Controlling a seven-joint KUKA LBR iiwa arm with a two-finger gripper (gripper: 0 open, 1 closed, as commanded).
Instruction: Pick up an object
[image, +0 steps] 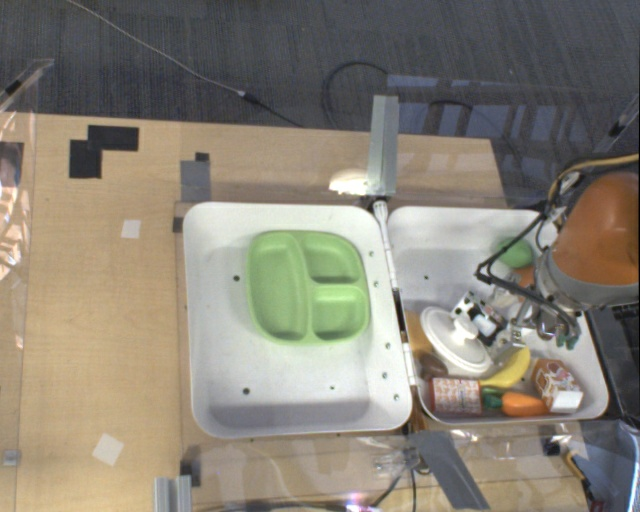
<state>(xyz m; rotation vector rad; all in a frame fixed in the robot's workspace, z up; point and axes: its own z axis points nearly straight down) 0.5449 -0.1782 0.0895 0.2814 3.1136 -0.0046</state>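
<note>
Your gripper (478, 322) sits low in the right bin (440, 235), right over the white dish (452, 345) (I cannot tell its state). The banana (510, 368) lies just beside it, toward the bin's near edge.

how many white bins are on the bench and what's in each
2. The left bin holds a green divided plate. The right bin holds a banana, a carrot, a white dish and other small items, some hidden under the arm.
</note>
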